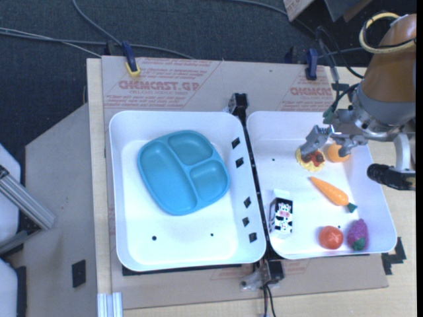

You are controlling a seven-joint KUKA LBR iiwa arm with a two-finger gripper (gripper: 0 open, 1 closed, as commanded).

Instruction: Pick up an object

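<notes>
**Grey claw low over the right bin's far end**

Grey metal, the claw (pixel 328 136) hangs over the far part of the right bin (pixel 377 207), reached in from the right under the arm's (pixel 390 65) orange band. Whether its fingers stand wide or narrow I cannot tell; nothing is seen held between them.

Just beside the claw, toward the left bin and slightly nearer the camera, lies a small yellow and red toy food piece (pixel 310 158), touching or nearly touching the claw tip. On the claw's other side, close under the wrist, sits a small orange round piece (pixel 338 153), partly hidden. Nearer the camera from the claw lies a toy carrot (pixel 332 193), tilted, apart from both. Farther on, near the bin's front wall, a red tomato (pixel 331 237) and a purple grape bunch (pixel 357 234) sit side by side. A small black and white carton (pixel 283 216) lies by the inner wall, well apart from the claw.

Open white floor lies between the claw and the carton. Beyond the divider, the left bin (pixel 125 197) carries a blue sectioned plate (pixel 184 171). Both bins rest on the bench (pixel 165 78).
</notes>
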